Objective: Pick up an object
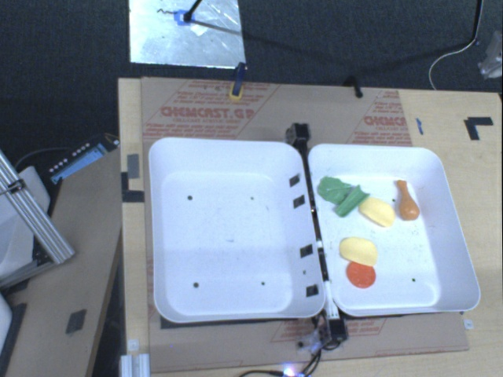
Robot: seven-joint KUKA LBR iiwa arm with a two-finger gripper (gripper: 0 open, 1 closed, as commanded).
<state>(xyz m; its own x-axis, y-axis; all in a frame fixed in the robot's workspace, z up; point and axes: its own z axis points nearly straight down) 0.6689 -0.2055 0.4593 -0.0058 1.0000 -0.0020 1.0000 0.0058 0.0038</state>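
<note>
Two shallow white plastic bins: left bin (228, 234), right bin (440, 273), both speckled with small dark dots, black clips along the shared edge. In right bin: crumpled green piece (339, 193) nearest that edge; pale yellow oblong lump (377, 211) just beside it; orange-brown drumstick-shaped piece (405, 201) beyond. Second yellow lump (358, 250) touching flat red-orange disc (361, 275). Tan board (204, 110) beneath bins, printed with red lettering. Silver foil sheet (185, 20) on dark blue-grey carpet (63, 61).

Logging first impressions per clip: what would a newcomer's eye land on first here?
The small bright cluster in the right bin: a green piece beside a yellow piece, an orange-brown piece further right, and another yellow piece touching a red disc below. Next, the left bin, broad and white.
</note>
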